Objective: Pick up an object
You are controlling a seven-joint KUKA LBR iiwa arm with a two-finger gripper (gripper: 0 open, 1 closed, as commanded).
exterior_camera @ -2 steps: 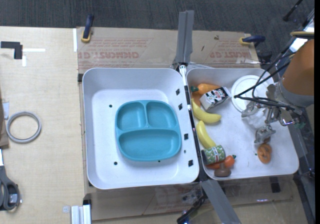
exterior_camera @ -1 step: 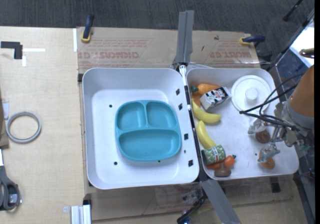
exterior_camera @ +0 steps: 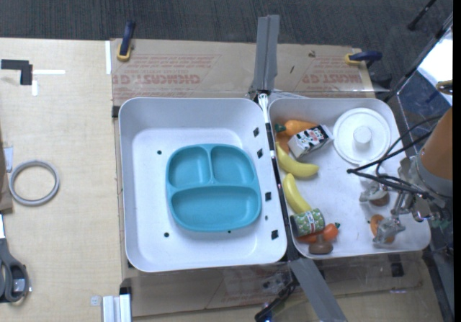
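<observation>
My gripper (exterior_camera: 391, 218) hangs low over the front right corner of the right bin (exterior_camera: 338, 191), with cables trailing from it. Right beside it lie a small orange piece (exterior_camera: 377, 225) and a brownish piece (exterior_camera: 374, 197); whether either is touched is unclear. Along the same bin's left side lie two yellow bananas (exterior_camera: 295, 164) (exterior_camera: 295, 194), an orange carrot (exterior_camera: 297, 127), a black-and-white carton (exterior_camera: 311, 140), a green can (exterior_camera: 309, 222) and a brown and orange item (exterior_camera: 322, 240). A white round bowl (exterior_camera: 361, 135) sits at the back right.
The left bin (exterior_camera: 140, 169) holds a teal divided plate (exterior_camera: 213, 187). A grey tape ring (exterior_camera: 32, 182) and scissors (exterior_camera: 12, 279) lie on the bench at the left. Clamps (exterior_camera: 127, 39) hold cardboard behind the bins.
</observation>
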